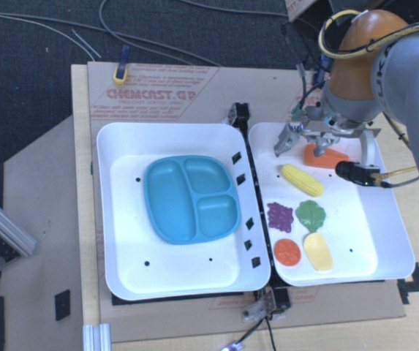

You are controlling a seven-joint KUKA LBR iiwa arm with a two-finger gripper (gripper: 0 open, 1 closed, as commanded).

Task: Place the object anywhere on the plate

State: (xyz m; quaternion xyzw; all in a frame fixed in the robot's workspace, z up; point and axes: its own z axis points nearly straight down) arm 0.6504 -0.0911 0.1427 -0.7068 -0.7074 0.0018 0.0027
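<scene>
In the right bin (384, 218), the end effector (317, 143) hovers directly over an orange object (326, 156); its grip state cannot be told. The blue plate (191, 198) sits in the left bin (118, 196).

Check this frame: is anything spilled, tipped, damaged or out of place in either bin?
Nothing stands out. The blue divided plate lies flat in the left bin; the toy foods, including the corn cob, sit separately in the right bin.
</scene>
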